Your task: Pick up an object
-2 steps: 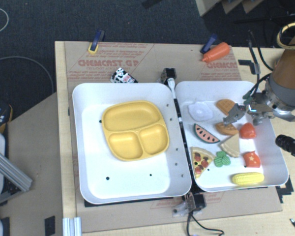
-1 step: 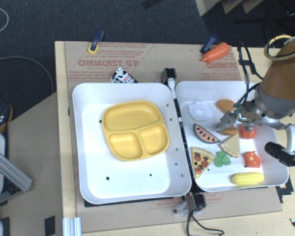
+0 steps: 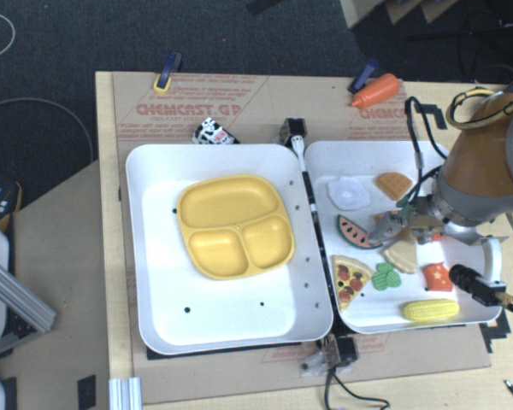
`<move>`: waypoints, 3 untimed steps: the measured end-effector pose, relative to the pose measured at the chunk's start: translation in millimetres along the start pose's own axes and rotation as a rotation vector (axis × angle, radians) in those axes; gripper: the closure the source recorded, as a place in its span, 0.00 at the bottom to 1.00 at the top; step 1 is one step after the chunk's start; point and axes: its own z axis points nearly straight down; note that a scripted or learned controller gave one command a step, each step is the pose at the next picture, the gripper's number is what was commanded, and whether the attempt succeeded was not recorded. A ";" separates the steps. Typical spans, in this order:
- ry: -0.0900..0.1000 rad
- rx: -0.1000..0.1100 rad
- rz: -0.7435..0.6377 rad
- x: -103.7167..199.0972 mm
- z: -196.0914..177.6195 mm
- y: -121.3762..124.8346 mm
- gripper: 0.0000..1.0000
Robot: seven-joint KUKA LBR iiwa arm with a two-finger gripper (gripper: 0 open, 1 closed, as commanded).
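My gripper [image 3: 392,229] hangs low over the middle of the right bin [image 3: 470,316], at the end of the grey arm with the orange band [image 3: 483,156]. A watermelon slice [image 3: 350,230] lies just to its left. A tan bread slice [image 3: 402,254] sits right below it, partly hidden by the gripper. Around them lie a waffle piece [image 3: 394,184], a clear round lid [image 3: 350,193], a pizza slice [image 3: 349,278], a green leafy toy [image 3: 386,275], a red piece [image 3: 437,275] and a yellow corn cob [image 3: 430,311].
The left bin [image 3: 150,254] holds a yellow divided plate [image 3: 235,226]. Outside the bins on the bench lie an orange carrot [image 3: 376,90], a black-and-white cow toy [image 3: 212,131] and a yellow clamp [image 3: 164,75]. Black cables run along the arm.
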 end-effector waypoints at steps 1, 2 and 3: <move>-0.008 -0.014 0.000 -2.0 31.3 2.6 0.00; -0.014 -0.028 0.002 -4.6 16.0 5.8 1.00; -0.004 -0.012 -0.001 -13.6 -32.3 10.1 1.00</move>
